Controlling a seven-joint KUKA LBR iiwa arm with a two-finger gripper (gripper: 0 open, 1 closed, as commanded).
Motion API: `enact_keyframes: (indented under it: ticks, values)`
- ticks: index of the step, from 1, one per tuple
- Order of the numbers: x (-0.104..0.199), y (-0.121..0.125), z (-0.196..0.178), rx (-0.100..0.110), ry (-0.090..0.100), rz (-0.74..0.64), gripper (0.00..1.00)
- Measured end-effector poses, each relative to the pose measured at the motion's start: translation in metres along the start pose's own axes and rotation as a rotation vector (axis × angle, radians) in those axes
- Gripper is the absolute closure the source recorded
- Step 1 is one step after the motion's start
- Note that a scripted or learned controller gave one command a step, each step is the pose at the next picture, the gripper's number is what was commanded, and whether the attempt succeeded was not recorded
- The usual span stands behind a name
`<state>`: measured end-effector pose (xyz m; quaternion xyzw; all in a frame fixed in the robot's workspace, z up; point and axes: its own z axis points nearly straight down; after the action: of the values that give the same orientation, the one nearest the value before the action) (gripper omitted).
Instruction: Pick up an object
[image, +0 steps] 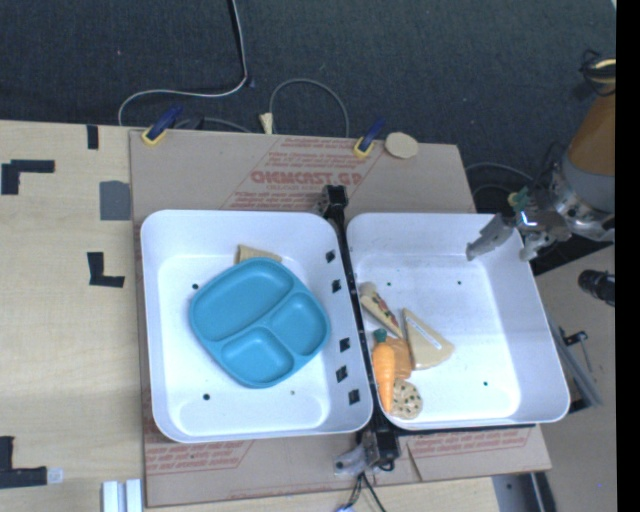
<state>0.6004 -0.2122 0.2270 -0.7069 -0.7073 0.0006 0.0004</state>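
Four small toy foods bunched against the left wall of the right bin (520, 330), near its front-left corner: carrot (386, 366), cookie (405, 399) just in front of it and touching, pale wedge (428, 343) beside the carrot, and a beige stick (379, 305) behind, leaning along the wall. Probably all light, hard plastic, smooth and a bit slippery; nothing looks fragile. Carrot judged the best pick: rounded, stiff, thick enough to pinch across its middle. Cookie lies flat and low, hard to get under. Wedge flat too, likely to slide away. Crowding a risk: a finger coming down between carrot and wall, or between carrot and wedge, has little room.

Claw (497, 238) over the back-right corner of the same bin, well apart from the pile, holding nothing; whether spread or pressed together, cannot tell.

In the left bin (160, 300), a blue plate (260, 322) with a tan piece (252, 254) poking out behind it.
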Motion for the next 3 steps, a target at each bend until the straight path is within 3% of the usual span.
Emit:
enact_keyframes:
  ticks: [1,2,3]
  values:
    - [0.061,-0.074,0.072,0.012,0.006,-0.001,0.00]
    - [0.099,-0.060,0.132,-0.004,0.000,0.000,0.00]
    - [0.109,0.004,0.141,-0.005,-0.001,-0.002,0.00]
